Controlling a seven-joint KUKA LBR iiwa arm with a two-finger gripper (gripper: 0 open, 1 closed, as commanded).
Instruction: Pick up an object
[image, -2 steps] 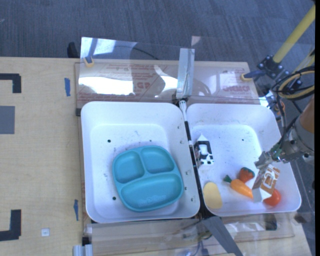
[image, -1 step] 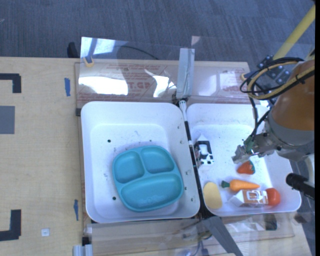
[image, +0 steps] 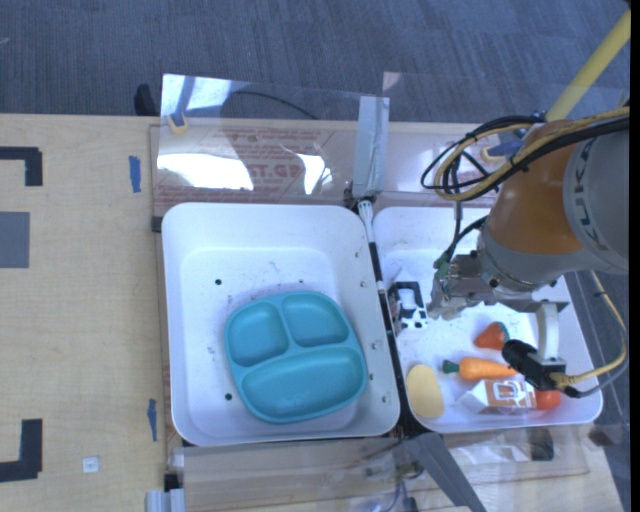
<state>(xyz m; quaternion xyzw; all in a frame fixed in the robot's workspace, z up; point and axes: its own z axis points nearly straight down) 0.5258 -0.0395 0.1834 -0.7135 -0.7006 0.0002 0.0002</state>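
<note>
My gripper (image: 443, 296) hangs over the middle of the right bin (image: 395, 232), under the grey and orange wrist. Just left of it lie a small black frame-shaped piece (image: 404, 294) and a black-and-white piece (image: 412, 318). Nearer the front of the bin are an orange carrot (image: 482, 368), a small orange piece (image: 490, 336), a pale yellow lemon-shaped item (image: 426, 391) and a small printed carton (image: 504, 395). Nothing shows held in the gripper.
The left bin (image: 190, 240) holds a teal divided plate (image: 294, 355). A black fitting with a yellow cable (image: 535, 366) reaches over the right bin's front right corner. Clear plastic sheeting (image: 270, 150) stands behind the bins.
</note>
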